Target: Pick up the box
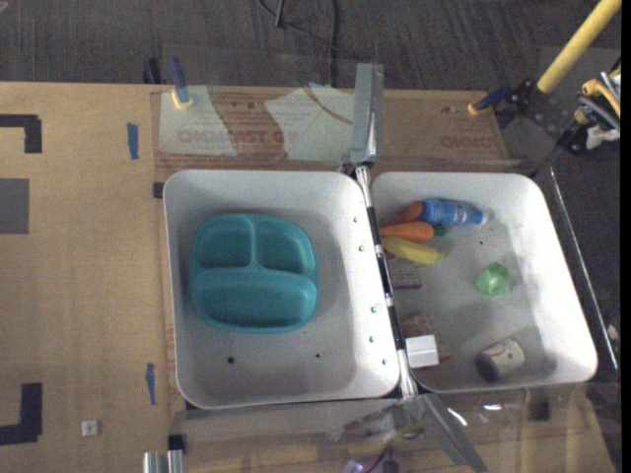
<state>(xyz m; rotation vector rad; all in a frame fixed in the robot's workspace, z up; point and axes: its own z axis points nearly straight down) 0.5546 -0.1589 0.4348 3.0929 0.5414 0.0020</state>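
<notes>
The box is a small pale grey-white cube. It sits in the right bin, in the front left corner, close against the wall that divides the two bins. A small brownish item lies just behind it. Nothing is touching the box from above.
Also in the right bin are a blue bottle, an orange carrot-like piece, a yellow banana-like piece, a green lump and a grey cylinder. The left bin holds a teal divided plate.
</notes>
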